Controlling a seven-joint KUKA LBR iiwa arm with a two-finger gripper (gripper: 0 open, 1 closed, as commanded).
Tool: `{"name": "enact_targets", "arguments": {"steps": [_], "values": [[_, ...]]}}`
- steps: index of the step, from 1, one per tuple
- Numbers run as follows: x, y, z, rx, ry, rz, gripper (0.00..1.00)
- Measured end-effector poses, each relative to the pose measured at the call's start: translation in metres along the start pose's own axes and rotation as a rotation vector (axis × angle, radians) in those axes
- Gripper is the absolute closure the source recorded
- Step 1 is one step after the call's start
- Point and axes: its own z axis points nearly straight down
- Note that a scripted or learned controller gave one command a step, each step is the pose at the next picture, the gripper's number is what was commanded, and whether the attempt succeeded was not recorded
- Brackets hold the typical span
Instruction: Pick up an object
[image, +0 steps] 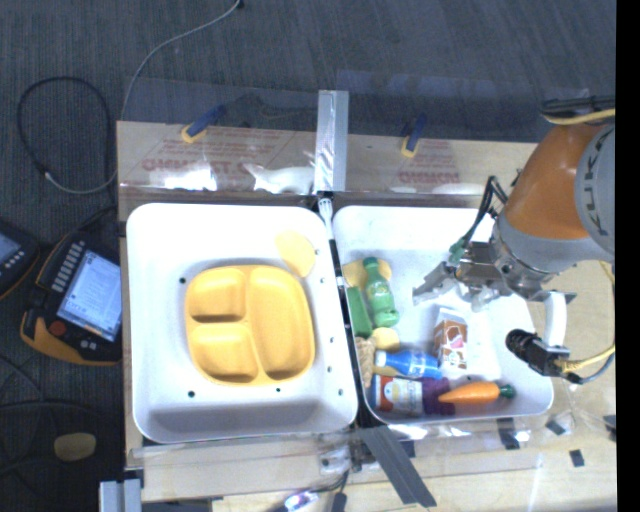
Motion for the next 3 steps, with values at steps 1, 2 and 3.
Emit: {"name": "enact_targets", "arguments": {"steps": [1, 2, 3], "values": [[-0.051, -0.009, 0.103, 0.000, 0.001, 0.023, 0.00], [-0.051, -0.010, 0.098, 0.007, 0.003, 0.022, 1.00], [0.006, 0.023, -0.003, -0.001, -0.001, -0.107, 1.00]]}}
